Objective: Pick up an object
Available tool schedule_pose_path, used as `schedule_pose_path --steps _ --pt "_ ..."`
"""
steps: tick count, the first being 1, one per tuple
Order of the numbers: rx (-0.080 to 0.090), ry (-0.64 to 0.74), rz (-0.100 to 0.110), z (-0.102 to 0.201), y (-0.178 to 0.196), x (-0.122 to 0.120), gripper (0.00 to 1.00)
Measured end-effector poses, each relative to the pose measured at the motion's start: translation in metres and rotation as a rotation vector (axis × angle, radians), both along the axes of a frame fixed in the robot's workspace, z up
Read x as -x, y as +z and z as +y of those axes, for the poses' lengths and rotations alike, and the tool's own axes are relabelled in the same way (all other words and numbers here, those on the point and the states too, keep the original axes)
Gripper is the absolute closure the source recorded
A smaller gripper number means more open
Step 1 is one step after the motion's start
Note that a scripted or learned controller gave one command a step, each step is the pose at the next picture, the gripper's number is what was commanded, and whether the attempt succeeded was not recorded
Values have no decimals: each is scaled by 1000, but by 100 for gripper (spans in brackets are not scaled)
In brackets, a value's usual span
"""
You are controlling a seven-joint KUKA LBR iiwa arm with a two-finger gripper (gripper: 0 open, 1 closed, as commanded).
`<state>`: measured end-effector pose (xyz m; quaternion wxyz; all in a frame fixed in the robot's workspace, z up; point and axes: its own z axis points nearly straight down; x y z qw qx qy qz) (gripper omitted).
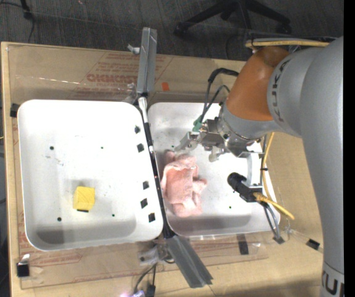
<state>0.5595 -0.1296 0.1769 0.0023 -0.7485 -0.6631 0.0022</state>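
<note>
Camera view: I'm hovering the gripper (203,142) just above the pink cloth (182,189), its grip unreadable to me, and lowering looks due next.

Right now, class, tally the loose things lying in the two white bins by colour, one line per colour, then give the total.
Yellow: 1, the yellow block in the left bin
Pink: 1, the crumpled pink cloth in the right bin
Total: 2
</note>
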Motion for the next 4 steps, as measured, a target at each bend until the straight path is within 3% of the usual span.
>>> schedule_pose_path --steps 1,2,3,4 --pt "0 32 -2 -11 -86 -41 0" --pt "0 503 -7 -21 -5 -65 0" --pt "-2 414 -3 -23 -86 -43 0" --pt "0 269 -7 -34 -72 -86 0"
